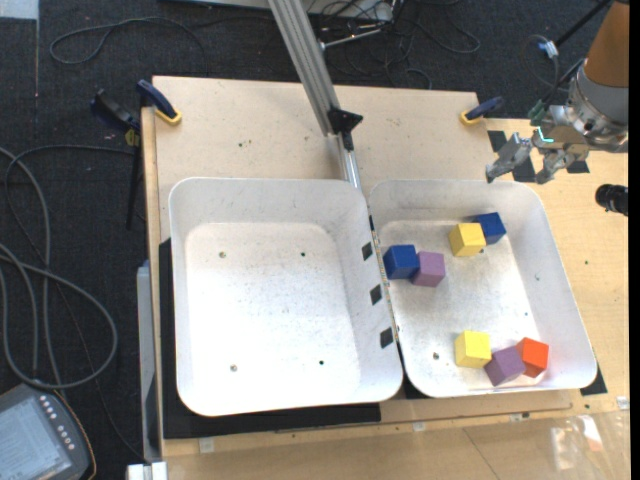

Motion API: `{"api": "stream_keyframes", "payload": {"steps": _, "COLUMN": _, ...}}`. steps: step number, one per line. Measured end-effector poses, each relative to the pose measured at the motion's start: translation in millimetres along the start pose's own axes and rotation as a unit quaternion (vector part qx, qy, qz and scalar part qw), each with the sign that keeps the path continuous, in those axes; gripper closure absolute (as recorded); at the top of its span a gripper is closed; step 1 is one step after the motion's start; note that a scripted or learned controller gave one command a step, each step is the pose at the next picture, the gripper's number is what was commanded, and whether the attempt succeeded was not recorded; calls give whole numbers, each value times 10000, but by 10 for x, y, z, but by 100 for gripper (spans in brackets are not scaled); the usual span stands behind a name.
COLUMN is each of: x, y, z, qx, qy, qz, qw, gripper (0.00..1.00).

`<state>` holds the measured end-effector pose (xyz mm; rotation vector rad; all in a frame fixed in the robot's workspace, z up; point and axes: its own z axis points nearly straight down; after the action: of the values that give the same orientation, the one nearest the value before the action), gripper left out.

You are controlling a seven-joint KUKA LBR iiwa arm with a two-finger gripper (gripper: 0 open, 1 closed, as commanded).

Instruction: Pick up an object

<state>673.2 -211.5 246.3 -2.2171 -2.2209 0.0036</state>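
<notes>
Nearest the camera, at the front of the right bin (560, 268), sit three cubes bunched up: a yellow cube (472, 348), a purple cube (504, 364) touching it, and an orange cube (535, 355) pressed against the purple one, close to the bin's front wall. Further back, a blue cube (401, 261) and a second purple cube (430, 268) touch each other, and another yellow cube (467, 239) leans on a second blue cube (489, 227). Left bin (200, 208) has no cubes in it.

Gripper (520, 163) hangs above the right bin's far edge, well apart from every cube and holding nothing. Fingers look spread apart, though it's small and a bit hard to read.

Imo every cube has a neighbour touching, so no easy pick. Best bet prob the front yellow cube: its left side is free. Come straight down, fingers closing across the faces that aren't against the purple one, and centre well or it'll squirt out. Orange one's too near the wall.
</notes>
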Motion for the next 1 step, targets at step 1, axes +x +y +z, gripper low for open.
{"api": "stream_keyframes", "payload": {"steps": 1, "x": 5, "y": 5, "z": -28, "qx": -13, "qy": -8, "qz": -8, "qw": 10000, "gripper": 0}}
